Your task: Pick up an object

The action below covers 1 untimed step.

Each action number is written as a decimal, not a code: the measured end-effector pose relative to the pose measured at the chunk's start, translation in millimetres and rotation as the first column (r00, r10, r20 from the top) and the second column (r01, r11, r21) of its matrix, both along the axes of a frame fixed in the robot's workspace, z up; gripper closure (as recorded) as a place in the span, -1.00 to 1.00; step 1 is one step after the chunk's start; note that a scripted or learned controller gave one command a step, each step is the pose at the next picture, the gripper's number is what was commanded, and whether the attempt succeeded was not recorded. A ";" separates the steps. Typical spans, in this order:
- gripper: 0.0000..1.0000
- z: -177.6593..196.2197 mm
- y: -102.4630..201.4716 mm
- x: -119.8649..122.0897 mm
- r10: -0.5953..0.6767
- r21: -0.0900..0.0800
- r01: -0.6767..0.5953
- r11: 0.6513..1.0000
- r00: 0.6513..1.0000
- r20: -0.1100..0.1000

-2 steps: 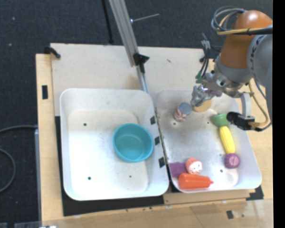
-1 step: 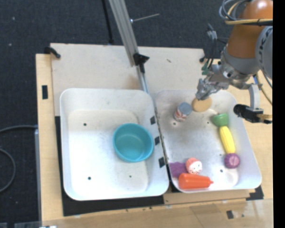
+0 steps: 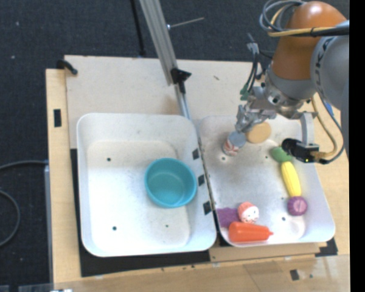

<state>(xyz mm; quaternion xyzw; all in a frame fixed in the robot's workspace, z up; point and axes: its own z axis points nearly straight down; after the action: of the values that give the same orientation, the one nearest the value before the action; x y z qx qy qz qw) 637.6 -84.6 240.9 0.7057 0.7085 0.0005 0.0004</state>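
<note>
Dark carpet around a wood bench w/ two white bins. Gripper (image 3: 243, 126) low over the right bin's (image 3: 264, 181) far edge, beside a small grey-pink object (image 3: 232, 145) and tan disc (image 3: 259, 132); finger state unclear. Corn (image 3: 290, 176) by right edge. Teal bowl (image 3: 170, 182) in left bin (image 3: 109, 163).

No readable text, labels, brand names or numbers appear anywhere in this overhead view. The bins, the objects and the arm all carry no legible markings.
</note>
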 end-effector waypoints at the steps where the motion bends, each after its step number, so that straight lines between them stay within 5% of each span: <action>1: 1.00 -2.7 44.5 3.9 0.002 0.001 -0.002 1.000 1.000 -0.002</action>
<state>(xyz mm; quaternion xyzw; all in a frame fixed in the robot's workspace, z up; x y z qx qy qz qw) 641.5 -40.1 238.2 0.7051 0.7091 0.0002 -0.0006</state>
